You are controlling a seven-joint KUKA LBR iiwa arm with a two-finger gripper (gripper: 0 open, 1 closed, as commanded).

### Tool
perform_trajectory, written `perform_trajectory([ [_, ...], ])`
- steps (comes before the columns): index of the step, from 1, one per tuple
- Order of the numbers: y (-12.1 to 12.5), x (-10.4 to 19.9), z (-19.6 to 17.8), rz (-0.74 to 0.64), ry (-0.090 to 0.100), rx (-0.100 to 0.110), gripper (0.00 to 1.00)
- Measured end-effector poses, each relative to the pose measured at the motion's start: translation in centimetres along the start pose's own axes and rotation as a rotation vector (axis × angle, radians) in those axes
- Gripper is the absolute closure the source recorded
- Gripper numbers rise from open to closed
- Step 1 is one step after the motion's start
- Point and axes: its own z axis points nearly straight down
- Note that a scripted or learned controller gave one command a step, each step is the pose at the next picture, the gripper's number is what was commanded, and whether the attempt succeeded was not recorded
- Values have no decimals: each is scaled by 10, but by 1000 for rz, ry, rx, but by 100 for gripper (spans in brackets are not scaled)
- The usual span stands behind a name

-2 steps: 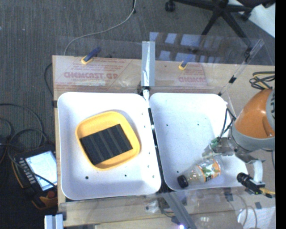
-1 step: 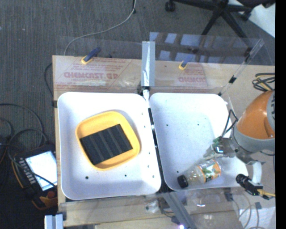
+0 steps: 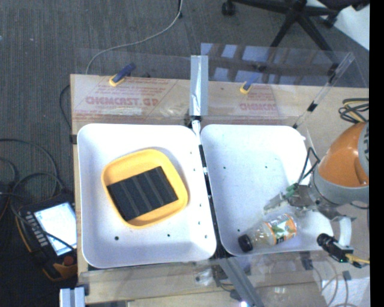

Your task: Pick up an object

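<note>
Two white bins sit side by side on the tabletop (image 3: 129,96), and the arm (image 3: 345,168) reaches over the near right corner of the right bin (image 3: 252,162). Its claw (image 3: 294,196) hangs low over that corner, just above a clear plastic bottle (image 3: 270,232); from where I stand I cannot tell how the claw is set, as the wrist and some crumpled clear wrapping hide its tip. The bottle lies on its side on the bin floor, black cap toward the left, an orange label round its middle, and I cannot tell whether the claw touches it.

Over in the left bin (image 3: 96,150) lies a yellow dish-like tray (image 3: 114,171) with a dark ribbed block (image 3: 144,193) resting in it, turned at a slant. A grey strip stands upright at the back between the bins. Clear panels rise behind them. Grey carpet lies around the tabletop, with loose cables and a small lit screen (image 3: 51,223) at the left, and an office chair base (image 3: 288,18) beyond.

The arm comes in from the right, its orange band bulging above the grey wrist, bent downward.
</note>
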Motion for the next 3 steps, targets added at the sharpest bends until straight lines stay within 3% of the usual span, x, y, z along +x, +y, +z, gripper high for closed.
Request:
perform_trajectory([
  [1, -1, 24, 1, -88, -13, -10, 0],
  [2, 0, 27, -9, -90, -8, -12, 100],
  [3, 0, 27, -9, -90, -8, -12, 0],
])
